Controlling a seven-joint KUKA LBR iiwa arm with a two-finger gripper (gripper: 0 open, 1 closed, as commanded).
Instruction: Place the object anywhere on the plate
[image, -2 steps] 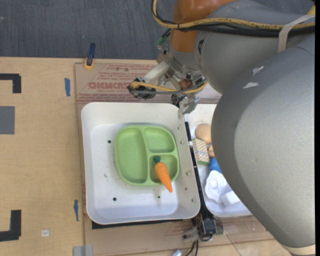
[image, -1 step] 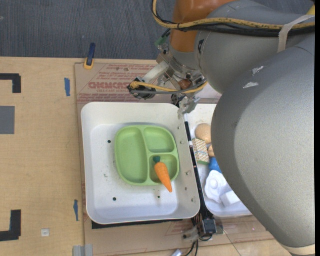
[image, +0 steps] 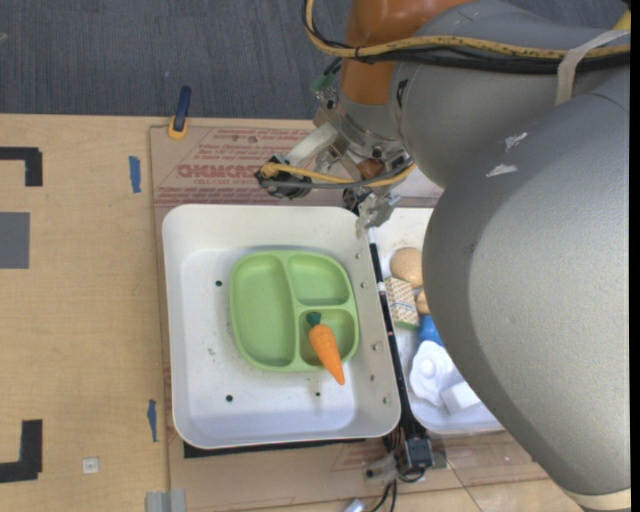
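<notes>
One toy carrot (image: 326, 349) is what this is about: bright orange, tapered to a point, with a dark green stub at the fat end. It's lying in the lower right compartment of the green plate (image: 262, 318), pointy tip hanging over the plate's lower rim toward the bin floor. The plate has three sections, one long one on the left and two smaller ones on the right, and it sits in the left white bin (image: 190, 330).

My gripper (image: 368, 205) is up by the top edge between the two bins, well apart from the carrot. Honestly can't tell how my jaws stand, since the whole wrist is a tangle of metal bits and a yellow cable (image: 300, 175), so I won't guess.

My own grey arm (image: 530, 260) blocks most of the right bin (image: 470, 420). What peeks out there: a tan roundish thing (image: 407, 265), something blue (image: 428, 328), a white lumpy thing (image: 432, 375) and a bit of patterned packaging (image: 402, 300), all cut off, so I can't say what they are.

Both bins sit on a cardboard sheet (image: 220, 165) with faded red print, on a light wooden bench (image: 80, 300) with black tape marks and small blue tape bits. A blue and yellow clamp (image: 181, 112) grips the far edge, and dark grey carpet (image: 150, 45) runs beyond it.
</notes>
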